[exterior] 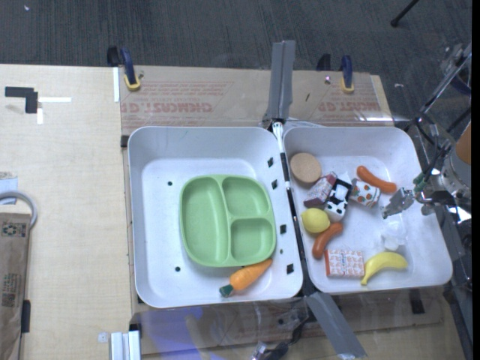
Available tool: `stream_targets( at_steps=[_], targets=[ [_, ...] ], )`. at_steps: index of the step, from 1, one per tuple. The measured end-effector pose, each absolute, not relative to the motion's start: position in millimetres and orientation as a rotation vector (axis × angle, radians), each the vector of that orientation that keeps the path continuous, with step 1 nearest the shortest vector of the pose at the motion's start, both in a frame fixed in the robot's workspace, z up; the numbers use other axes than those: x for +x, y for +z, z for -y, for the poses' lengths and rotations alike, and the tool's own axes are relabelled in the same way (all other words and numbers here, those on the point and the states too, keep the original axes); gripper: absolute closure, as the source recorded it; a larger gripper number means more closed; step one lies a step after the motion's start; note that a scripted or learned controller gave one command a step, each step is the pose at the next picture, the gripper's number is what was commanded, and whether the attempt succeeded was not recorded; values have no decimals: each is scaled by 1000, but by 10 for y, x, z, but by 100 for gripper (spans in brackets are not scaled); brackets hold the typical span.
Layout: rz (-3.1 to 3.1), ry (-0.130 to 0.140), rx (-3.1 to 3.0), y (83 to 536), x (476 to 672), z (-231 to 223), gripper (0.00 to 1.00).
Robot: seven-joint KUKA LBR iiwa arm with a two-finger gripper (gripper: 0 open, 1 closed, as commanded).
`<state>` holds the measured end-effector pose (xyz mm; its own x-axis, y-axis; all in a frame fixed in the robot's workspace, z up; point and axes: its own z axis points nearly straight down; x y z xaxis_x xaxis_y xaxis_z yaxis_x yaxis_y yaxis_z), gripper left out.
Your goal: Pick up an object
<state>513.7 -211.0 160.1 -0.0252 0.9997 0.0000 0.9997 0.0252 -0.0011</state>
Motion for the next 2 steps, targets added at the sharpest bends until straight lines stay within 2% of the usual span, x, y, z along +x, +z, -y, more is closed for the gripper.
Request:
stream_targets(
  at_steps=[1, 2],
  targets=[
    [2247, 2, -2194, 1689, 5141, 2113, 100],
    [2488, 0, -1921, 917, 5647, 2216, 100]
  ],
)
